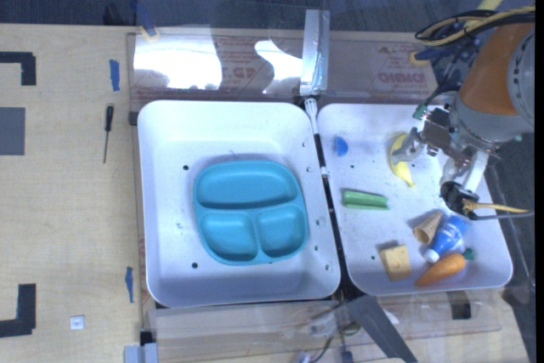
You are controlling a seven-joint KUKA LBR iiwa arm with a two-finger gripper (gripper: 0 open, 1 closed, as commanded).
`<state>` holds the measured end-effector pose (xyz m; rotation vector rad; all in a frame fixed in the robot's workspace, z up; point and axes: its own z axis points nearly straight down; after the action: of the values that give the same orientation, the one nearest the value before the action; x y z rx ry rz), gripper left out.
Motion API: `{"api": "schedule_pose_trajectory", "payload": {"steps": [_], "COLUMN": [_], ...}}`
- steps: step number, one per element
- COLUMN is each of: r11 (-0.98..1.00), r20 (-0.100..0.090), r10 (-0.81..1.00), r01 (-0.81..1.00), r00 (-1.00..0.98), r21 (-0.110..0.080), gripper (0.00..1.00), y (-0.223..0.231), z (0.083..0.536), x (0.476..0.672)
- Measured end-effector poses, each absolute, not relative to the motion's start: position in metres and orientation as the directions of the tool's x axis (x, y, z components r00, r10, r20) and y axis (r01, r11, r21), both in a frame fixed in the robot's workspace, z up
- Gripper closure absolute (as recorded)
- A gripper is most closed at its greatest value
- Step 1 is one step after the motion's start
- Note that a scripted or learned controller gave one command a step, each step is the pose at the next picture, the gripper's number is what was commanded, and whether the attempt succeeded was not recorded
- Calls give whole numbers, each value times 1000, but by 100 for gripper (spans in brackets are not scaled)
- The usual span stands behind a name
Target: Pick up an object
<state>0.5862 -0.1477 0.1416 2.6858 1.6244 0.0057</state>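
The right bin [365,125] holds several small things. A yellow banana [399,159] lies near its back right, and my gripper [416,144] hangs right beside it, at its right end. A small blue piece [339,146] sits at the back left. A green stick [364,199] lies in the middle. At the front right are a tan cone [427,225], a blue and white bottle [448,238], an orange carrot [442,268] and a tan block [394,260]. I see nothing held in the gripper.
The left bin [161,183] holds a blue divided tray [249,211]. A ridge [323,183] separates the two bins. A clear wall with a taped post [314,55] stands behind them. The arm [497,81] comes in over the right bin's far right corner.
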Motion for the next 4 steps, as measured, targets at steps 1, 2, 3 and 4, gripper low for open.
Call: {"api": "schedule_pose_trajectory", "payload": {"steps": [1,2,3,4], "r11": [-303,-302,-193,-442], "r20": [0,-1,-1,-1], "r10": [953,953,981,897], "r01": [953,953,981,897], "r00": [303,302,193,442], "r21": [3,7,5,-2], "gripper": [0,100,100,100], "y": [-180,-179,-170,-140], "z": [88,99,140,129], "x": [611,612,630,665]}}
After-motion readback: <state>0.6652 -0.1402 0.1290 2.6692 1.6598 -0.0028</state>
